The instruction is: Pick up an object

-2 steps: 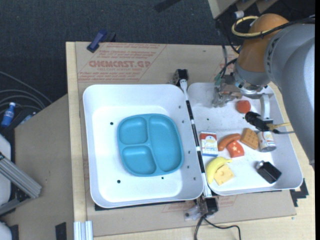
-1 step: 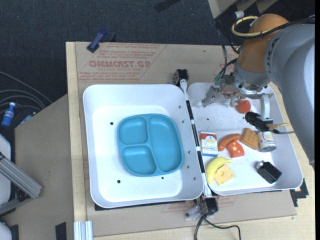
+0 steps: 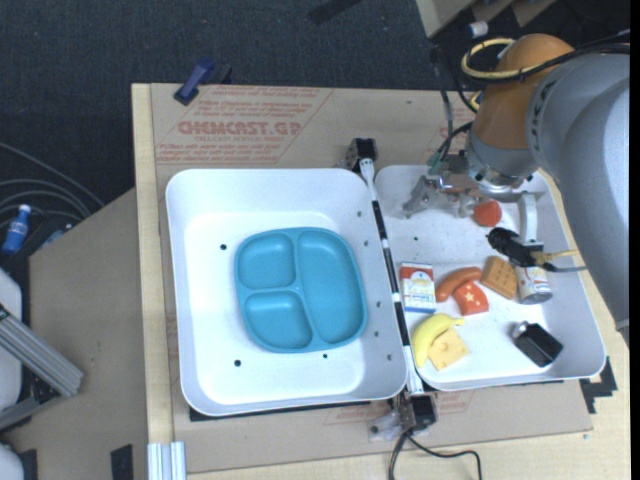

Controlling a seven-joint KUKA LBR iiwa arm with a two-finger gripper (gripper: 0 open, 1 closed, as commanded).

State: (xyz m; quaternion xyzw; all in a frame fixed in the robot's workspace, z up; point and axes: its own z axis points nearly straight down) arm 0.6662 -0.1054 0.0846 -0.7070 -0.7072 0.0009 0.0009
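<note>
Metal gripper [image 3: 452,194], spread unclear, above right white bin [image 3: 570,353] of glossy plastic toy food [image 3: 456,308].

I see the grey arm's tool [image 3: 447,190] low over the far end of the right-hand shallow white bin [image 3: 580,353], just beside a small red round tomato-like object [image 3: 487,212]. Nearer me in that bin lie a white and red carton [image 3: 417,287], an orange sausage-shaped piece [image 3: 458,281], a yellow banana [image 3: 430,334], and a black block [image 3: 538,345]. The left-hand white bin [image 3: 200,218] on the desk holds a blue divided plastic plate [image 3: 299,288].
</note>
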